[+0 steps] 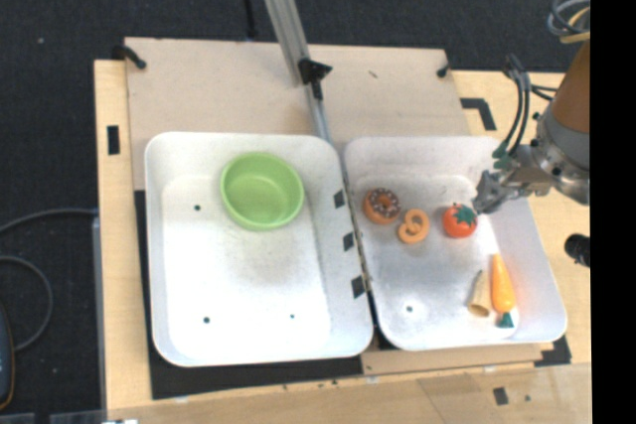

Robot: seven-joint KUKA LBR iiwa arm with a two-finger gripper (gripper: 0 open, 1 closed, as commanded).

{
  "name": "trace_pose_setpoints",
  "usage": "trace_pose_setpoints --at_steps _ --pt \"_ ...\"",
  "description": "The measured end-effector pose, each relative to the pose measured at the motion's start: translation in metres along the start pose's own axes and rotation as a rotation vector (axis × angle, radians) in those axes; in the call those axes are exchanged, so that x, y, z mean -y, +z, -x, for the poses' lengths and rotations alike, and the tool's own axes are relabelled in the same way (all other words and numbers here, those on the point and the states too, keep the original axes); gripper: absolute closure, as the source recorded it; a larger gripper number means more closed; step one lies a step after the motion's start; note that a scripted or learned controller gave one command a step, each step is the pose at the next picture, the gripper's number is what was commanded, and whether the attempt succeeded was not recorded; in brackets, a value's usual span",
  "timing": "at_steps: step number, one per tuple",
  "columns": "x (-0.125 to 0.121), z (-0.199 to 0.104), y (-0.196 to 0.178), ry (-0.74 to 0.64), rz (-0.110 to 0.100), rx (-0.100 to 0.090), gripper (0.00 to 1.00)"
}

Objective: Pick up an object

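The right bin (437,164) holds a brown ring-shaped donut (382,205), a small orange ring (413,227), a red tomato with a green top (459,220), a tan cone (480,296) and an orange carrot (502,286). My gripper (492,197) reaches in from the right and hangs over the right bin, just up and right of the tomato. Its fingertips sit close to the tomato's right side, and nothing shows between them.
The left bin (179,313) holds a green bowl (261,191) near its back. A grey metal pole (283,10) rises from behind the seam between the bins. Dark cables (522,109) hang at the arm on the right.
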State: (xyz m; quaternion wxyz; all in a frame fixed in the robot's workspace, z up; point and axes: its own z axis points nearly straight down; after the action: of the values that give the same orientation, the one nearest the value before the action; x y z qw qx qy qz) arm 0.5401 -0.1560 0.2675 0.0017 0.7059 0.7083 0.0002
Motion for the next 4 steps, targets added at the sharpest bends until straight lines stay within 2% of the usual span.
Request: trace_pose_setpoints --at_steps 1,2,3,4 --pt "-0.001 0.001 -0.003 -0.003 0.0 0.001 1.0" --pt "-0.004 -0.047 -0.008 -0.004 0.0 -0.002 1.0" --pt "-0.017 -0.096 0.0 -0.003 -0.003 -0.003 1.0" --pt "-0.019 -0.143 0.018 -0.002 -0.004 -0.003 1.0"
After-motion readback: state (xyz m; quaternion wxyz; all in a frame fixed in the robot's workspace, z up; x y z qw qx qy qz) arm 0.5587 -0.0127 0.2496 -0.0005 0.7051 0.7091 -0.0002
